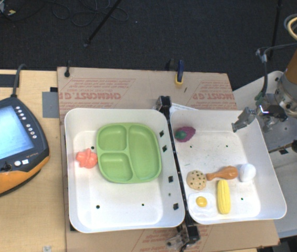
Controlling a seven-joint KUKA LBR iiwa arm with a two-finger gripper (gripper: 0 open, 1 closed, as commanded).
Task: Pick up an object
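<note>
Bench topped with a brown printed cardboard sheet. Carries two shallow white plastic bins side by side at its middle: left bin, right bin, touching along their inner walls.

At the bench's left edge, a grey and orange control pendant with a pale screen.

In the left bin, towards its far right corner, a green plastic plate with three compartments, lying flat.

At the right bin's far right corner, the grey arm's end effector. Hangs over the rim with nothing seen in its grasp; released or clenched cannot be told.

Along the right bin's near half, an orange-brown toy drumstick, lying crosswise. Just beside its near side, a yellow toy corn cob, pointing towards the near edge.

By the right bin's far left corner, a purple rounded toy with a green patch, well apart from the rest.

Against the left bin's left wall, a pink lumpy toy, touching the plate's edge.

Touching the drumstick's left end, a speckled tan toy cookie; at its right end, a white ball.

Near the right bin's near left corner, a small toy fried egg.
</note>
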